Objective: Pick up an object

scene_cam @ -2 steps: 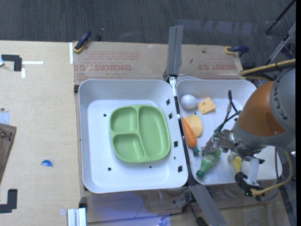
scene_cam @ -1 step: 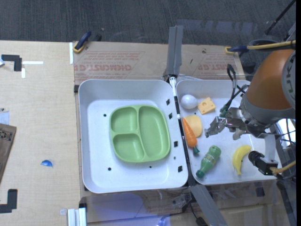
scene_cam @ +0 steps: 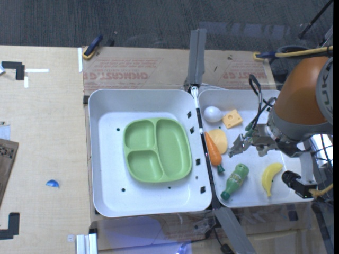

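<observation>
The right bin (scene_cam: pixel 249 197) holds a white egg (scene_cam: pixel 212 113), a yellow cheese wedge (scene_cam: pixel 232 119), a yellow round fruit (scene_cam: pixel 219 140), an orange carrot (scene_cam: pixel 213 150), a green bottle (scene_cam: pixel 235 180) and a banana (scene_cam: pixel 270 177). My gripper (scene_cam: pixel 248 146) hangs over the middle of this bin, just right of the round fruit and above the bottle. It is open and nothing sits between its fingers. The arm's orange band (scene_cam: pixel 304 91) covers the bin's far right corner.
The left bin (scene_cam: pixel 106 157) contains a green three-compartment plate (scene_cam: pixel 158 150). A divider rail (scene_cam: pixel 201 142) separates the two bins. Cardboard lies behind the bins, and a small blue item (scene_cam: pixel 52 183) rests on the wooden bench at left.
</observation>
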### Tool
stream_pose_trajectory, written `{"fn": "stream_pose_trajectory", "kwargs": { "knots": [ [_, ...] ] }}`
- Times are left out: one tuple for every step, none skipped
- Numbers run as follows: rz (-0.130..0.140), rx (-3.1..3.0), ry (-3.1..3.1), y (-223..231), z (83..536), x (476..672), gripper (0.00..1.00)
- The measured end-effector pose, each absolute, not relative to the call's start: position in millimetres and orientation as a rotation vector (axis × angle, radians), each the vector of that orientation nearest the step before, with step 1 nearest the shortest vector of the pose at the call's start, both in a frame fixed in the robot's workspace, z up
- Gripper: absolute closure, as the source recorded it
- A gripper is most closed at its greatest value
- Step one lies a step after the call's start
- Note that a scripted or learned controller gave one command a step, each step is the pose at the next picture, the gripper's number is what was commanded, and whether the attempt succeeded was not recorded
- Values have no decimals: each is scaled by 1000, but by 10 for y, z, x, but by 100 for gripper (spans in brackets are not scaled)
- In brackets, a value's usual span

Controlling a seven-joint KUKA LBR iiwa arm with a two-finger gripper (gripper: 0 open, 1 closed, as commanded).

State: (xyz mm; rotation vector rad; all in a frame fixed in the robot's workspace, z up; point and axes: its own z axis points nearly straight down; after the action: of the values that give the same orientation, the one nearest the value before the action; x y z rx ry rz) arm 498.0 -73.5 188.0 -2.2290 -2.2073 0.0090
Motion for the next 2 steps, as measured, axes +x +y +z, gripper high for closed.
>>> {"fn": "stream_pose_trajectory", "kwargs": {
  "knots": [
    [8,-2352,-2073,-1004,927,4809,0],
    [15,-2352,-2066,-1014,980,4803,100]
  ]
}}
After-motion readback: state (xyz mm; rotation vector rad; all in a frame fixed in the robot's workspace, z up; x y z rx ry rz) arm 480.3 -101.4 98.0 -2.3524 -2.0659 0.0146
